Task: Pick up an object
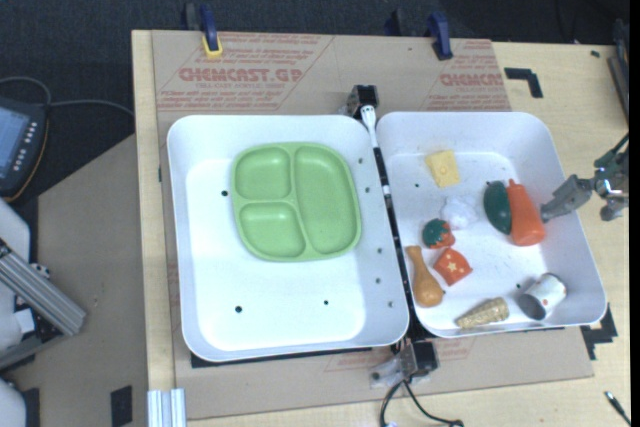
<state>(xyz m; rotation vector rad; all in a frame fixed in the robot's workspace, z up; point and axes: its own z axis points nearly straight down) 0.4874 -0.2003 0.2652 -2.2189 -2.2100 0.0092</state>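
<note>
White plastic bins sit side by side on the cardboard-topped bench (300,65). We see the left bin (200,315) holding a pale green three-compartment plastic tray (297,201), lying flat in its upper half. The right bin (565,165) holds the loose items: a yellow block (443,168) near the top, an orange carrot-shaped toy with a green top (516,209) towards the right wall, a small green-and-red round toy (436,233), a red-orange chunk (454,266), an orange gourd-shaped piece (424,277), a tan cone (482,314) and a white-and-grey cup (543,295) along the bottom edge. The grey gripper (585,193) sits at the right bin's right wall, just beside the carrot toy, holding nothing. We cannot tell its finger spread.
</note>
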